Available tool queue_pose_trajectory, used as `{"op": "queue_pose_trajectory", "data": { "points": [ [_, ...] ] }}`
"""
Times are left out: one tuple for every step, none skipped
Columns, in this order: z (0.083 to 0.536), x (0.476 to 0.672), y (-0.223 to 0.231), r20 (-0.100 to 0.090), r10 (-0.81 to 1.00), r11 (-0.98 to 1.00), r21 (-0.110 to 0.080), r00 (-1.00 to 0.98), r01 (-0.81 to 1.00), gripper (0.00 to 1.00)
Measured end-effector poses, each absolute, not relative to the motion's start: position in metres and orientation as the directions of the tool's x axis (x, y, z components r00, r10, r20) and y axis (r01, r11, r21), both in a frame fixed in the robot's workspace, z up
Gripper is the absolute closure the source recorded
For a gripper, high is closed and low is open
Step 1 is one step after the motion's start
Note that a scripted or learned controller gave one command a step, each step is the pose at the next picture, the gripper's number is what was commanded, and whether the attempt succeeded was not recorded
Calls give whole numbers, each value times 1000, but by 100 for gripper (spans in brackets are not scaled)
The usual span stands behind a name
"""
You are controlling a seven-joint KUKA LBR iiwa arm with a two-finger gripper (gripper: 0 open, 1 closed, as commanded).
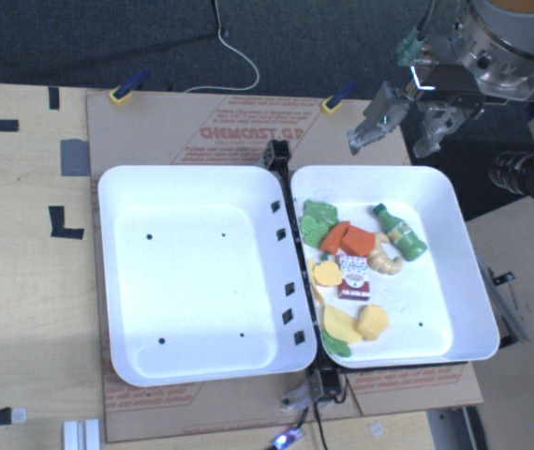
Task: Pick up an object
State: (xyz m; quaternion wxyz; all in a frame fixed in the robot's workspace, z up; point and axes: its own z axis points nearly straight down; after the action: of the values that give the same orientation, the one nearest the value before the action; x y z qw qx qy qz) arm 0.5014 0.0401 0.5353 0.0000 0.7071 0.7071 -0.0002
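Two bins sit side by side on a cardboard sheet (248, 134) atop the bench (23, 251), their inner edges touching. The left bin (117, 336) lies toward the bench's left, the right bin (454, 279) toward its right. In the right bin, toys cluster against its left wall: a leafy piece (318, 221) at the far end, a carrot (348, 238) beside it, a bottle (400, 232) further right, a packet (353, 277) in the middle, and cheese pieces (355, 323) nearest the front edge. The gripper (403, 129) hangs beyond the right bin's far edge, over the cardboard.

Grey arm reaches in at upper right, its pincer (400, 127) spread open, holding nothing.
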Motion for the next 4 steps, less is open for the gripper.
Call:
{"op": "queue_pose_trajectory", "data": {
  "points": [
    [535, 483, -14, -1, 1000, -4, -1, 4, 1000, 100],
    [535, 484, -59, -2, 1000, -4, 0, 4, 1000, 100],
    [535, 484, -74, -1, 1000, -1, 0, 1, 1000, 100],
    [528, 484, -116, -1, 1000, -3, -1, 3, 1000, 100]
  ]
}}
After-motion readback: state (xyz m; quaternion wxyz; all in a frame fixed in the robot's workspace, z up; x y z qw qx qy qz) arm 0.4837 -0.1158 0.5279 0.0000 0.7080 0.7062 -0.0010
